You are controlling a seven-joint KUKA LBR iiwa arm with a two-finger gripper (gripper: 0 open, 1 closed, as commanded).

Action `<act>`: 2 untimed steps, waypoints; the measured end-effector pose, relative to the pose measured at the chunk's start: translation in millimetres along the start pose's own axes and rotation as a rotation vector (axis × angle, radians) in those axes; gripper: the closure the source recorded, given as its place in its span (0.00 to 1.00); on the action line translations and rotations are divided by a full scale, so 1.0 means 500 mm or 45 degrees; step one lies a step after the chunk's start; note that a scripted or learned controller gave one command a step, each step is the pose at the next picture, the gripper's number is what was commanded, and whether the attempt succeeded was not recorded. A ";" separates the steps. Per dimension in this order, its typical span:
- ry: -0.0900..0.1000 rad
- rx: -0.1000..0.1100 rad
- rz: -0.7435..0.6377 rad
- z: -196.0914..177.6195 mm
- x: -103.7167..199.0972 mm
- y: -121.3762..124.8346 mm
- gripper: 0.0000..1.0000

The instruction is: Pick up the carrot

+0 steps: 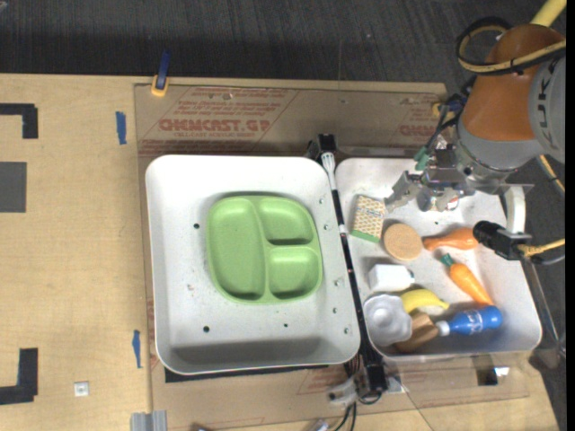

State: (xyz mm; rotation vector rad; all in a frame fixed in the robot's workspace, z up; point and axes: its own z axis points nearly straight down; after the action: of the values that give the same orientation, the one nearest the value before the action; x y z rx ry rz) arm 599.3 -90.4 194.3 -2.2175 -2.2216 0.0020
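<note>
Carrot (468, 281) lies in right bin (530, 321) beside blue bottle (473, 321) | looks light, stiff, slick; grasp mid-body across width | gripper (437, 187) above bin's far end, state cannot be told

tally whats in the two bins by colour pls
green: 1, divided plate
orange: 2, carrots
yellow: 1, banana
blue: 1, bottle
tan: 2, round disc, patterned block
white: 2, block, rounded item
total: 9

Grey arm (539, 106) (orange band, yellow cable)
</note>
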 end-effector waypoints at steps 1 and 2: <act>-0.003 -0.020 0.137 0.170 -0.093 -0.121 0.00; -0.006 -0.009 0.268 0.212 -0.035 -0.003 0.00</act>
State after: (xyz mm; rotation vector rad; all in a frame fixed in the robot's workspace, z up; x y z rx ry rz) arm 597.7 -107.8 88.4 -2.4446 -1.9818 0.0000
